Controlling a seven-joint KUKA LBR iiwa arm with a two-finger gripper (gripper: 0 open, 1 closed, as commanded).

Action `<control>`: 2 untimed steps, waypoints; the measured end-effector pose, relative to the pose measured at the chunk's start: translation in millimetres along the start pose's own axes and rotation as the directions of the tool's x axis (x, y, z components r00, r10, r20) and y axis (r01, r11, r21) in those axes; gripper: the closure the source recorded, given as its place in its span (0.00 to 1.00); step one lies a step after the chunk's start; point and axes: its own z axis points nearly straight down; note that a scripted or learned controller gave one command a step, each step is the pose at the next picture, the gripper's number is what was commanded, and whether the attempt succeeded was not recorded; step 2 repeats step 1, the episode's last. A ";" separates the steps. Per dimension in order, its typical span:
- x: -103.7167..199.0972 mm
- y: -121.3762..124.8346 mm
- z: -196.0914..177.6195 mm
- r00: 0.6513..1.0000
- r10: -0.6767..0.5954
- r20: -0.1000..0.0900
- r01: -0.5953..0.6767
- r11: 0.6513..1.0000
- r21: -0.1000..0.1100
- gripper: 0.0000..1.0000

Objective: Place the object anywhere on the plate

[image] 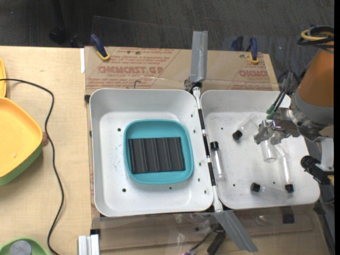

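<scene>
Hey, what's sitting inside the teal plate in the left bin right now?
The teal rounded-square plate in the left white bin holds just a dark grey ribbed panel in its centre; no tube lies there. Whatever is beneath that panel is covered.

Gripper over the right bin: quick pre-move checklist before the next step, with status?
1. Gripper is above the right bin: ok.
2. Clear tubes with black caps lie in that bin, reachable: ok.
3. A tube is between the fingers: cannot tell.
4. Teal plate sits in the left bin, unobstructed: ok.
5. An object is on the plate: not ok.
</scene>
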 end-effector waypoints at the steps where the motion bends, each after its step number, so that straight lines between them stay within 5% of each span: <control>1: -0.1 0.0 0.0 1.000 0.000 0.000 0.000 1.000 0.000 0.00; 2: -0.1 0.0 0.0 1.000 0.000 0.000 0.000 1.000 0.000 0.00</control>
